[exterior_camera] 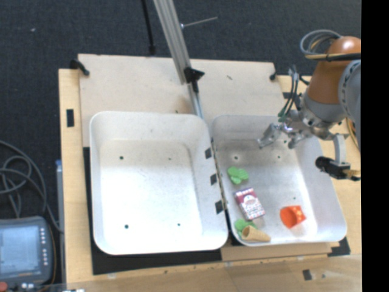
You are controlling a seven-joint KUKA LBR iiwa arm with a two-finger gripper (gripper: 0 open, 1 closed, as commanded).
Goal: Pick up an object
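My gripper (278, 140) hangs over the back part of the right bin (322, 190), its fingers spread open with nothing between them. Toward the bin's front lie a green piece (237, 175), a red and white box (250, 203), an orange cup (292, 216) on its side, and a tan cone (256, 235) with a small green bit (242, 225) beside it. All of them lie apart from the gripper, nearer the front edge.
The left bin (103, 181) sits beside the right one, with a shared rim between them. A slanted metal pole (173, 32) rises from behind the bins. The grey and orange arm (331, 84) enters from the right.
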